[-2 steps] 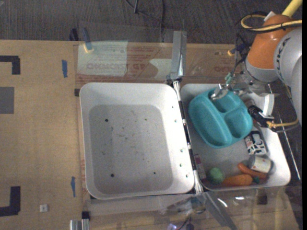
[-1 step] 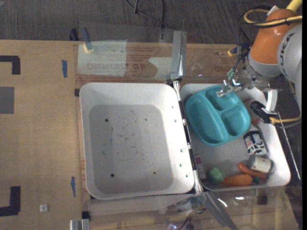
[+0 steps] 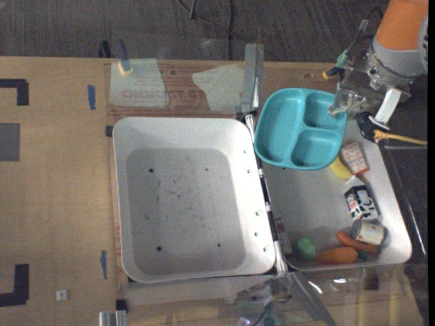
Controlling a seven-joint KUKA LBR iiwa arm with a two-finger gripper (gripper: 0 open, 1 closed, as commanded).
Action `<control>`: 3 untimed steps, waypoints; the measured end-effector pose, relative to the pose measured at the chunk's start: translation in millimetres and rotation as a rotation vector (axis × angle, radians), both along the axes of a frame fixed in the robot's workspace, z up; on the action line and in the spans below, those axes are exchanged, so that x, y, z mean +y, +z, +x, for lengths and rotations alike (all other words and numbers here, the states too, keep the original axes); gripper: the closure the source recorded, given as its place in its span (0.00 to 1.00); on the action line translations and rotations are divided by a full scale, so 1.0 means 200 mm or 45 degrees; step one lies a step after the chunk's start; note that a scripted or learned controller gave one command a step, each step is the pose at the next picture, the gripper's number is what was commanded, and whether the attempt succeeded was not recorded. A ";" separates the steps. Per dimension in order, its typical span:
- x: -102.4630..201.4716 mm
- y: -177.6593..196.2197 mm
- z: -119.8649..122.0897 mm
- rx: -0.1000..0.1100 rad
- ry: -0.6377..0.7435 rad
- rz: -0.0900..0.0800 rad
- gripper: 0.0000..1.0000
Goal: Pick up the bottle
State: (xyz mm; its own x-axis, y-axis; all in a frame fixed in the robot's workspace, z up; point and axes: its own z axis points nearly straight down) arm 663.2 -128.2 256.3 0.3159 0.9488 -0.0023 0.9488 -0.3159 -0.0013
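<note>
A small black-and-white container (image 3: 360, 202), which looks like the bottle, lies on its side near the right wall of the right bin (image 3: 319, 209). My gripper (image 3: 345, 104) hangs over the far right rim of a teal divided plate (image 3: 299, 129) at the back of that bin. It is well behind the bottle and apart from it. Nothing shows in its grasp. The orange band (image 3: 402, 19) of the arm is at the top right.
In the right bin's front corner lie a cream cylinder (image 3: 371, 233), an orange carrot-like piece (image 3: 336, 255), a red piece (image 3: 353, 240) and a green lump (image 3: 306, 248). A red-white packet (image 3: 353, 158) and a yellow item (image 3: 340, 168) lie beside the plate. The left bin (image 3: 126, 182) adjoins.
</note>
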 end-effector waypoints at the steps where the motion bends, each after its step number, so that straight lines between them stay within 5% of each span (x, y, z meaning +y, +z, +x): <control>1: 0.23 0.25 0.02 0.004 -0.101 0.000 1.00; 2: -0.26 -0.15 -0.62 0.008 -0.233 0.002 1.00; 3: -0.31 -0.68 -0.42 -0.009 -0.525 0.003 1.00</control>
State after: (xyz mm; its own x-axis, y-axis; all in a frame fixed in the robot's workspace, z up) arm 579.8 -189.4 120.1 0.6696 0.7427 0.0032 0.7427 -0.6696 0.0038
